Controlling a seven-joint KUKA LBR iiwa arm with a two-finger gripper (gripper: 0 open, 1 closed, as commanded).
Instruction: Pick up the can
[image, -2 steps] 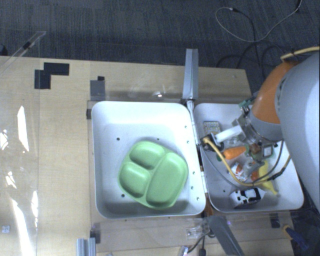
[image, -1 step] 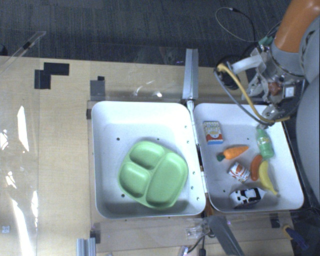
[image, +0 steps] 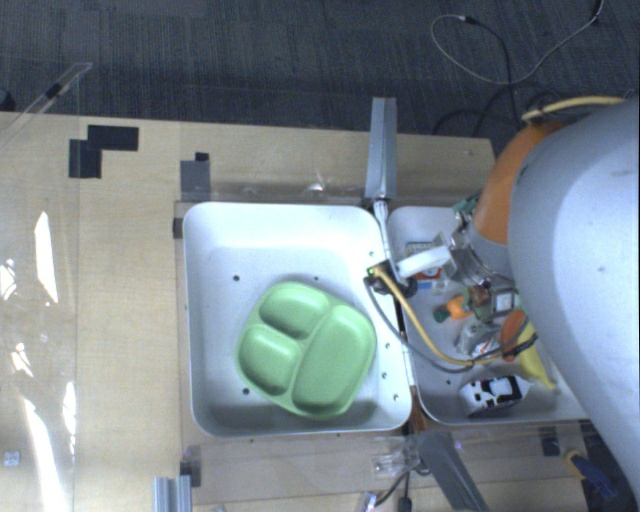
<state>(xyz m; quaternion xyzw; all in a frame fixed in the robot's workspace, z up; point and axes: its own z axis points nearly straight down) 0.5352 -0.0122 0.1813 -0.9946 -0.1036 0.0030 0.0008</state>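
The arm (image: 580, 290) is reaching down into the right bin (image: 432, 400) on the counter (image: 100, 300), its bulk hanging over most of the clutter there, presumably searching for the can. The pincer (image: 470, 290) is sitting among cables; its state cannot be told. No can is identifiable. The left bin (image: 210, 240) is holding a green divided tray (image: 305, 348).

The arm (image: 585, 270) is a broad, smooth, rounded grey body. An orange band (image: 505, 185) curves beside the grey, above the wrist. Below the band sits a cluster of exposed metal brackets and small parts, with a yellow cable (image: 425, 335) looping out from the cluster.
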